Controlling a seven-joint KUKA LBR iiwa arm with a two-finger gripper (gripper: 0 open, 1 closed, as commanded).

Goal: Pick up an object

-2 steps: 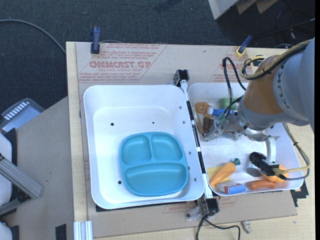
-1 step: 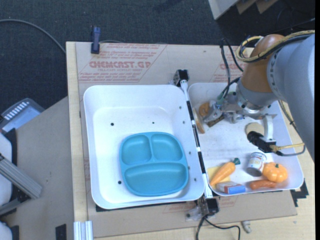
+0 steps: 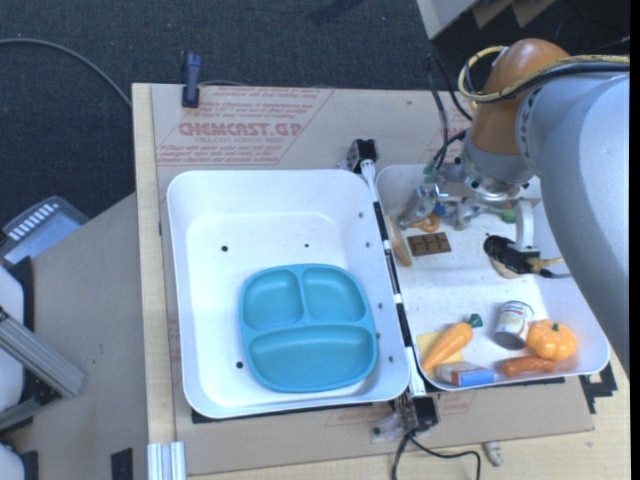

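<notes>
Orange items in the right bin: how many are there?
3. A carrot lies near the bin's left wall, a small pumpkin sits at the near right, and a thin orange-red piece lies just below the pumpkin. The arm may hide others further back.

Overhead slanted view of both bins (image 3: 190,268)

Only readable thing is the red print on the brown board (image 3: 245,128) under the bins: "CHEMCAST GP" in big letters. The smaller lines around it are too blurry. The little can's (image 3: 512,322) label is unreadable too.
</notes>
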